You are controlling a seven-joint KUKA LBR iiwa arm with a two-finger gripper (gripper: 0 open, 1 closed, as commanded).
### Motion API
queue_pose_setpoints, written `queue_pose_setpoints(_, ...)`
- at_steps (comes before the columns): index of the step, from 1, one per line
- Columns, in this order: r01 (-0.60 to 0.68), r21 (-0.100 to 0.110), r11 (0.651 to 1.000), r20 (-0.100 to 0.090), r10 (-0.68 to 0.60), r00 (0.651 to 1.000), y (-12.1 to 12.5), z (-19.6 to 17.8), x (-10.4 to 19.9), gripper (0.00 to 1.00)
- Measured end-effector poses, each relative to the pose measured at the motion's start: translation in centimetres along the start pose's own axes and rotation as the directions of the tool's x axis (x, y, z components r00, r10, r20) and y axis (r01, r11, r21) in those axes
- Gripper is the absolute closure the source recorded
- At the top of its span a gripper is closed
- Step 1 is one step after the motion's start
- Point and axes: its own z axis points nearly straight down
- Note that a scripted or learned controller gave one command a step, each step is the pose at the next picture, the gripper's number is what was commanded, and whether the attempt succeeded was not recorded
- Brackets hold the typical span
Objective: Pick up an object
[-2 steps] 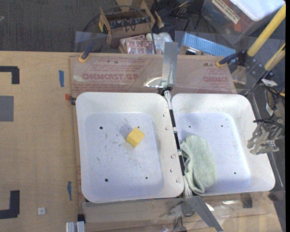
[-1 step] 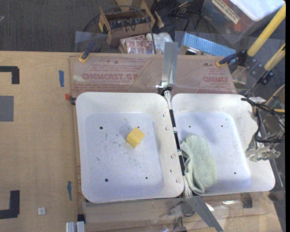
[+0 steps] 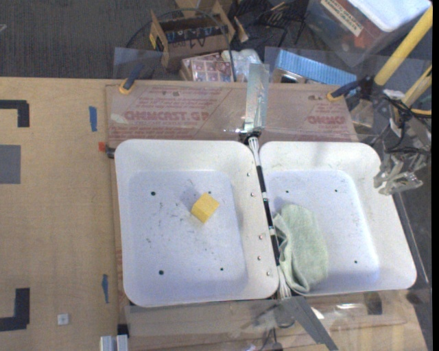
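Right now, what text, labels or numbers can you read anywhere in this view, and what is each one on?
"CHEMCAST GP" (roughly; faded red print): on the clear sheet behind the left bin.
Same red print, too blurred to read: on the sheet's right part.
Label on the clear box, top right: dark lettering, too small to read.
Cardboard box and packet: print unreadable.
Yellow block, cloth: no text.

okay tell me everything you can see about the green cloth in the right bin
The green cloth is a pale green, soft, terry-like towel, crumpled into a long bunched heap rather than spread flat. It lies in the right bin, against that bin's left wall beside the divider between the two bins, running from about mid-bin down to the near edge. Folds and creases show along its left side. Nothing rests on it, and the claw sits apart from it at the bin's right rim.
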Motion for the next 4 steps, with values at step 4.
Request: queue_pose_setpoints(4,-0.493,0.002,0.870,-0.001,0.493,0.870,0.3,2.6,1.3,1.00)
